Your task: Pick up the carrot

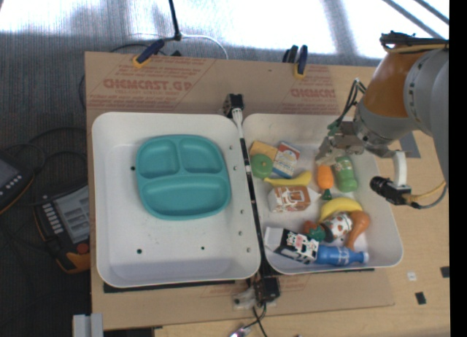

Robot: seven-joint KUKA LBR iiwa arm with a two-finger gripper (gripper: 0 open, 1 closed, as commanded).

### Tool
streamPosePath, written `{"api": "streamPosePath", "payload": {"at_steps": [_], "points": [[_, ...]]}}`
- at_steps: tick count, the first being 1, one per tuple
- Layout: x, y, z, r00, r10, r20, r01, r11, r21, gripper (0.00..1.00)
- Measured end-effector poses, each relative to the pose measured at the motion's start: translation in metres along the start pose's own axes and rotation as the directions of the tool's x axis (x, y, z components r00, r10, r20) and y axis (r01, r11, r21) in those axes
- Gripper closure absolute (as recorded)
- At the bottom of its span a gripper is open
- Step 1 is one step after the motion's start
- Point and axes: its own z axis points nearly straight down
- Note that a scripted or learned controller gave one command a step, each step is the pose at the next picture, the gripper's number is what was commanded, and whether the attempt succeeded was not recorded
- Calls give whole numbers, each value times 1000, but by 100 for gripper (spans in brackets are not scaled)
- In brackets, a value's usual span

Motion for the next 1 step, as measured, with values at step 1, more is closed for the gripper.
{"api": "streamPosePath", "payload": {"at_steps": [1], "points": [[0,0,0,1000,0,0,0,1000,0,0]]}}
